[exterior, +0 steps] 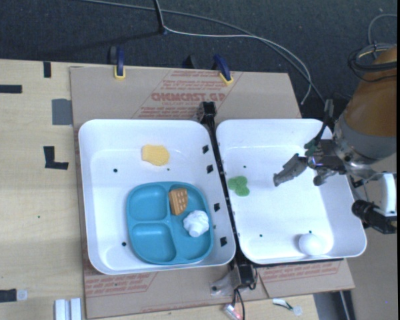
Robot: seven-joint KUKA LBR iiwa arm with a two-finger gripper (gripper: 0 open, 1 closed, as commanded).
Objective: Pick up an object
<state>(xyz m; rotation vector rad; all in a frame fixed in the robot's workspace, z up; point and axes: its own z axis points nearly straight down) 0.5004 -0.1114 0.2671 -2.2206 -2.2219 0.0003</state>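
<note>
The surface [27,179] carries 2 white bins side by side. The end effector [285,174] hangs over the right bin [273,139], near its right edge; 1 dark finger [290,169] points toward the bin's left edge, and how far open it is cannot be told. Nothing shows between its fingers. A green object [239,185] lies by the right bin's left edge, and a white ball [313,243] sits near its front right corner. In the left bin [100,145], a blue divided tray [147,235] holds a waffle-like piece [179,200] and a white lump [196,223]. A yellow piece [155,155] lies toward that bin's back edge.
</note>
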